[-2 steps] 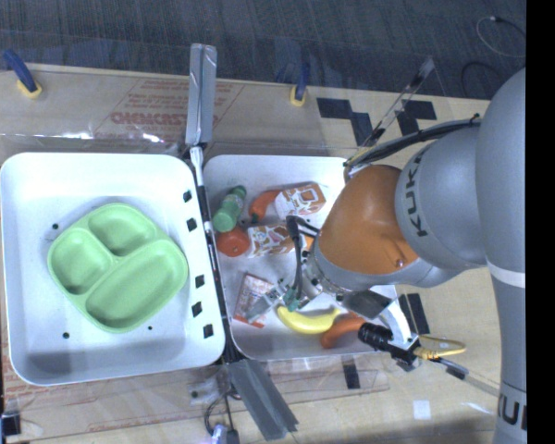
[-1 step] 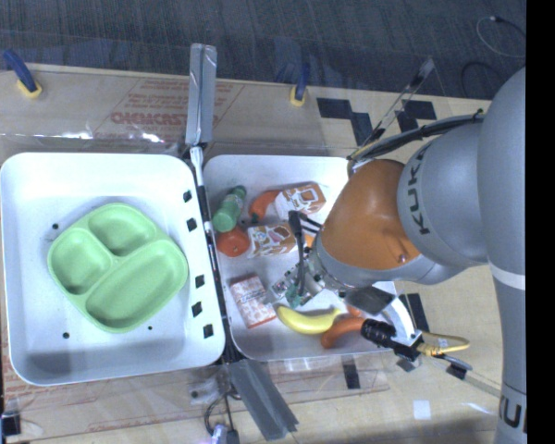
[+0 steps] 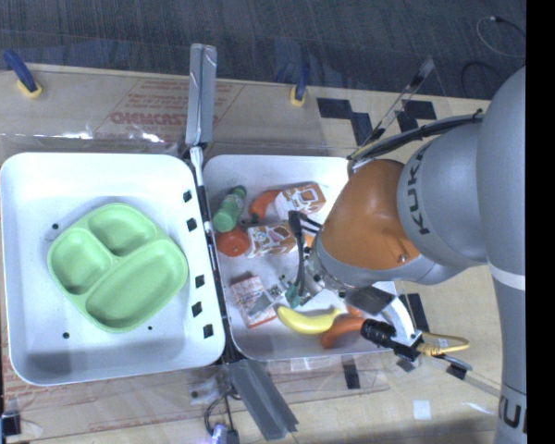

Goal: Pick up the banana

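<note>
Yellow banana (image 3: 306,320), green plate (image 3: 117,265)

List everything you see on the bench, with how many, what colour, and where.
Bins: 2, white, side by side.
Divided plate: 1, light green, left bin.
Banana: 1, yellow, right bin, near edge.
Bottle: 1, green, right bin, far left.
Tomato-like piece: 1, red-orange, below the bottle.
Printed packets: about 3, white and orange, right bin.
Carrot-like piece: 1, orange, beside the banana.
Arm: 1, grey with orange band, over the right bin.
</note>
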Controlling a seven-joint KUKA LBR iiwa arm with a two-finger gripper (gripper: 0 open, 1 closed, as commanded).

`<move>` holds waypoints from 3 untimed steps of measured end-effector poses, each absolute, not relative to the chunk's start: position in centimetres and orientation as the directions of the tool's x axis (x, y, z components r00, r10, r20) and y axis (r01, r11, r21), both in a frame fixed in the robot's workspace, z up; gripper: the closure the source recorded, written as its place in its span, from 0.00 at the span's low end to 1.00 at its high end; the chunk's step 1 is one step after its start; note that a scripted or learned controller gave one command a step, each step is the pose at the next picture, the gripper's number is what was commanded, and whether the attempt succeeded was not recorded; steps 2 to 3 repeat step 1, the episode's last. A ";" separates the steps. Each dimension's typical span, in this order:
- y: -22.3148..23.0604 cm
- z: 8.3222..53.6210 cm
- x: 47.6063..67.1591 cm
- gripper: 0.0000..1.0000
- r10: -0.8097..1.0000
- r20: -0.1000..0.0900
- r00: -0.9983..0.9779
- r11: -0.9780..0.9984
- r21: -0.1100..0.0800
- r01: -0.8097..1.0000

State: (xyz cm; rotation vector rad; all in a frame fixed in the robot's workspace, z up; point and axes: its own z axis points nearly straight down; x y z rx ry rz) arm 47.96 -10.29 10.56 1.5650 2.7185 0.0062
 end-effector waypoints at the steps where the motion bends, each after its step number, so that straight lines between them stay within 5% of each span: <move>1: -10.3 11.5 48.0 1.00 0.862 -0.002 -0.506 0.506 0.006 0.862; 3: -10.3 11.5 48.0 1.00 0.862 -0.002 -0.506 0.506 0.006 0.862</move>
